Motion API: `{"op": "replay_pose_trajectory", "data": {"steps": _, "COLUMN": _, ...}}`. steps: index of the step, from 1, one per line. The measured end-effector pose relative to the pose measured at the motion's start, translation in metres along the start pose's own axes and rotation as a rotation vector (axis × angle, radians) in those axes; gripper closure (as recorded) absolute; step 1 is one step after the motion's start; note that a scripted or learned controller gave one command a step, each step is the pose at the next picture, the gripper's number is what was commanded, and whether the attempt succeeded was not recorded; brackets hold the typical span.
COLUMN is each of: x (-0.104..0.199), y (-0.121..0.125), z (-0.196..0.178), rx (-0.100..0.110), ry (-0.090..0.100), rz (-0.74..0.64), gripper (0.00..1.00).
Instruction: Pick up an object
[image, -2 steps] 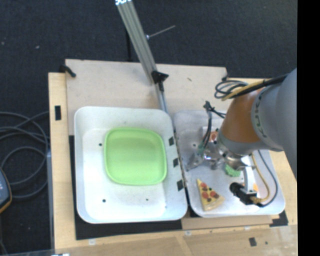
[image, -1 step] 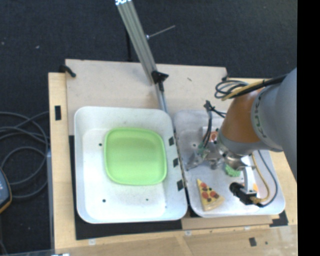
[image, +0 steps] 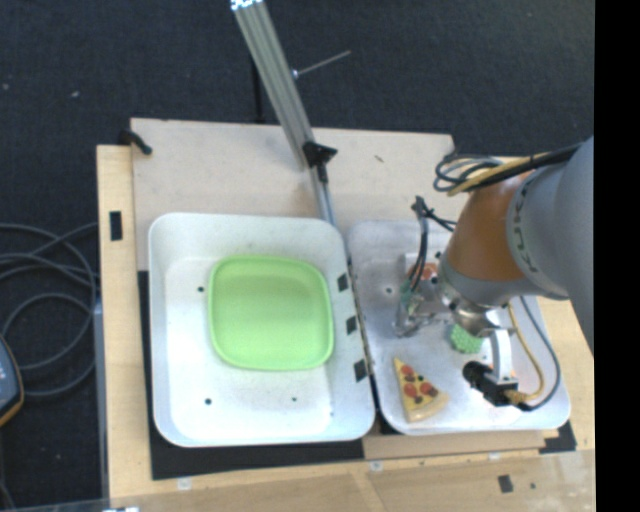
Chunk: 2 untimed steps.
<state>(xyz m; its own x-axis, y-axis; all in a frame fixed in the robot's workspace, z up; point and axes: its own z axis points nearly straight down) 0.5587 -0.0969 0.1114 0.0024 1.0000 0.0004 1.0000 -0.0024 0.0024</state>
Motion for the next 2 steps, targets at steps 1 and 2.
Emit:
{"op": "replay_pose_trajectory", "data": {"steps": 1, "x": -0.002, "y": -0.005, "z": -0.060, "rx": -0.003, "ry": -0.001, "rz": -0.002, "gripper": 1.00}}
{"op": "replay_pose_trajectory", "data": {"steps": 2, "x": -0.007, "y": -0.002, "z": -0.122, "rx": -0.004, "ry": -0.001, "rz": -0.002, "gripper": 1.00}}
